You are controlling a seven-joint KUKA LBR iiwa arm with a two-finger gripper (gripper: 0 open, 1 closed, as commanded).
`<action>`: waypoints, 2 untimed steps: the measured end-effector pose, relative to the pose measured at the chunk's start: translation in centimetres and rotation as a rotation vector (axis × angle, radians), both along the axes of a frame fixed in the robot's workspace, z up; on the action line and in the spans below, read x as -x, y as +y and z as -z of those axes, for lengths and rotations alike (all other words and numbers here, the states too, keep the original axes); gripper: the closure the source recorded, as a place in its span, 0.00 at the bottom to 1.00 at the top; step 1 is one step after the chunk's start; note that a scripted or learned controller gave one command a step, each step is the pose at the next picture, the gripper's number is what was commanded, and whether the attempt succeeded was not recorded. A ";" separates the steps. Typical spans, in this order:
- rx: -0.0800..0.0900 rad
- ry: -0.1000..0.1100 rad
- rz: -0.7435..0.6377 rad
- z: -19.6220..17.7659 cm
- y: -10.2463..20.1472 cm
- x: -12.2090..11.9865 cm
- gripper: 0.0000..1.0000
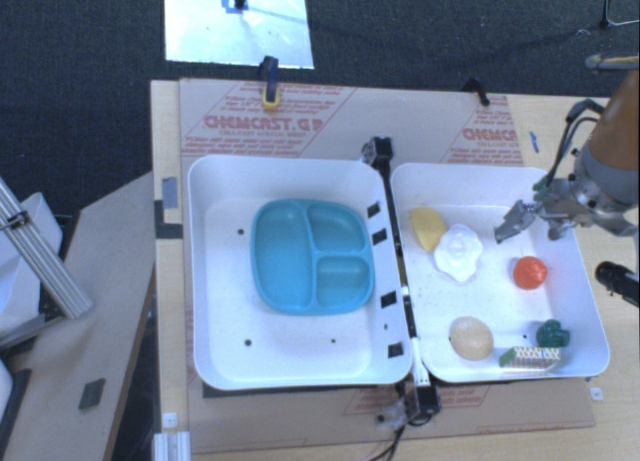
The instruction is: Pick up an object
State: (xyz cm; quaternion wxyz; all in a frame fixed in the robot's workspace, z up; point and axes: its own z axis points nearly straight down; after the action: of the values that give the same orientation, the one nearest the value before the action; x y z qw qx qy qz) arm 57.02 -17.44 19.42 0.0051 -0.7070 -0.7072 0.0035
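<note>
The right bin (pixel 590 349) holds several small objects: a yellow piece (pixel 428 227), a white lumpy piece (pixel 458 252), an orange-red ball (pixel 530 271), a beige egg-shaped piece (pixel 471 338), a dark green piece (pixel 551 333) and a small flat striped block (pixel 530 356). My gripper (pixel 534 226) hangs over the bin's far right part, just beyond the orange-red ball and to the right of the white piece. Its fingers (pixel 510 223) are spread open with nothing between them.
The left bin (pixel 215 279) holds a blue divided plate (pixel 310 256). A black-clipped divider (pixel 392 269) runs between the two bins. The grey arm with its orange band (pixel 615 154) comes in over the right bin's far right rim.
</note>
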 end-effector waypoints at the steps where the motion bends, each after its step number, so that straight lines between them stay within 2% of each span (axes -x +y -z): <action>1: 0.003 -0.013 -0.003 -0.8 0.0 -0.3 0.00; 2: 0.002 -0.012 -0.001 5.2 0.4 0.1 0.00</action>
State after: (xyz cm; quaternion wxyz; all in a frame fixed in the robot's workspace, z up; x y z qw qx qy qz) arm 56.96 -17.08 14.22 -0.0001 -0.7066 -0.7076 0.0000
